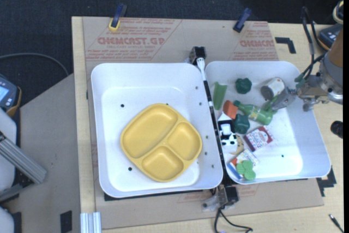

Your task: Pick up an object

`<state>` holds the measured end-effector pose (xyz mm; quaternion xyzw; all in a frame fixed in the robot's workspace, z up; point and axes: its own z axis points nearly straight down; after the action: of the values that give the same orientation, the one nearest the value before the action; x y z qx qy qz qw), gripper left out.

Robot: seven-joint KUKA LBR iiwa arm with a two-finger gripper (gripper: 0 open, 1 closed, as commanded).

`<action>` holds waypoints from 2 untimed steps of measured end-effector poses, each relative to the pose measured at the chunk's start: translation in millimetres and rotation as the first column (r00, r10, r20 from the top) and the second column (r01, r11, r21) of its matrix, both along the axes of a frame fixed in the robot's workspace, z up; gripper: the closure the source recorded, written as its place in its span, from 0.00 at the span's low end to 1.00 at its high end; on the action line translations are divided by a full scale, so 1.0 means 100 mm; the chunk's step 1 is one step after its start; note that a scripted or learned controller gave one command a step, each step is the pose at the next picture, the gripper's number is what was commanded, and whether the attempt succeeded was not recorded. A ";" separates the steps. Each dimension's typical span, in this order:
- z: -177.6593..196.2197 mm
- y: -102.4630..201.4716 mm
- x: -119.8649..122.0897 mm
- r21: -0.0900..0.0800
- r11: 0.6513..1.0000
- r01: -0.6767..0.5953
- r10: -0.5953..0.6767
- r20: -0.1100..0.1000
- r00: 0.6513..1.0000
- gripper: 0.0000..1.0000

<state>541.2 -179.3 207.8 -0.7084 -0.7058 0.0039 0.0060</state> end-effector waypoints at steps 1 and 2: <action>0.08 0.00 0.03 -0.004 1.000 -0.004 0.004 0.014 1.000 0.00; -0.54 -0.04 0.03 -0.001 1.000 -0.003 0.003 0.008 1.000 0.00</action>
<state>544.6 -183.2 153.4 -0.7073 -0.7069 0.0014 0.0032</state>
